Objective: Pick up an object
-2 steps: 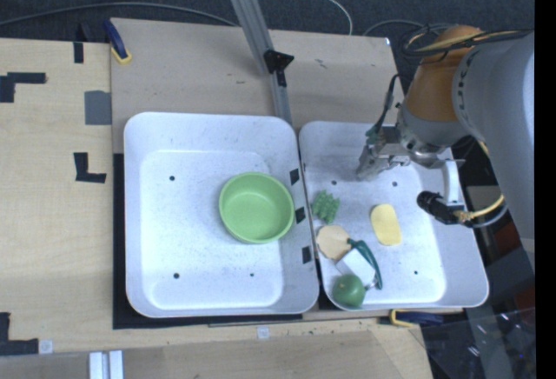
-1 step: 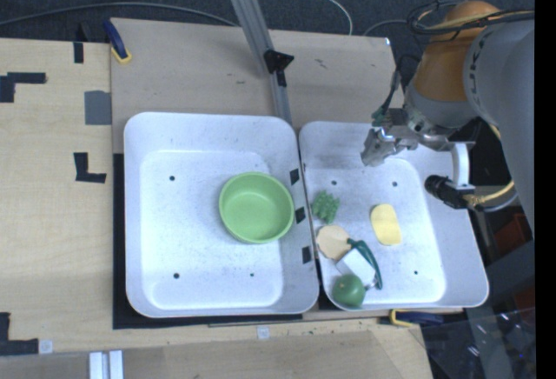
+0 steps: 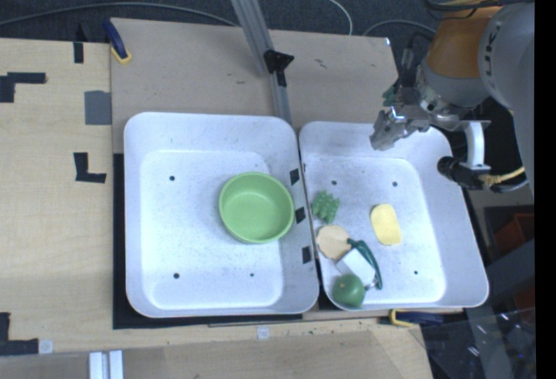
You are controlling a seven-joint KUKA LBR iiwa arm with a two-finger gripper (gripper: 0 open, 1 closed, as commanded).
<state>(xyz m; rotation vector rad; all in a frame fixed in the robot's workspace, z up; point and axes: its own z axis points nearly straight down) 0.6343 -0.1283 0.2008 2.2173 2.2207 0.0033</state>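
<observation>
Pincer (image 3: 385, 132) hangs over the rear rim of the right bin (image 3: 434, 195), up near the far edge, at the end of the grey arm (image 3: 486, 47) w/ its orange band; whether it's apart or together can't be told from this angle, and nothing shows in its grip. Pickable objects sit well apart from it, toward the bin's near half: a yellow piece (image 3: 386, 224) by itself mid-bin, a small green leafy piece (image 3: 326, 207) close to the divider, and a tight cluster at the near-left corner — a tan round piece (image 3: 331, 241), a white-and-green item (image 3: 362, 264), and a green ball (image 3: 349, 290) against the front wall. Left bin (image 3: 174, 221) carries a green bowl (image 3: 255, 208), upright.

Judgement: step in hand is the approach, no grasp yet made. Best bet looks like the yellow piece — it stands clear of neighbours and walls, so there's room on both sides for a closing grip. Approach should travel toward the bin's near side, centre above the piece, then drop straight down w/ the grip set across its narrower axis. Cluster items probably crowd each other, touching or nearly so, and the ball likely rolls or jams at the wall. Risk: a shallow descent closes on air; off-centre contact nudges the piece away.
</observation>
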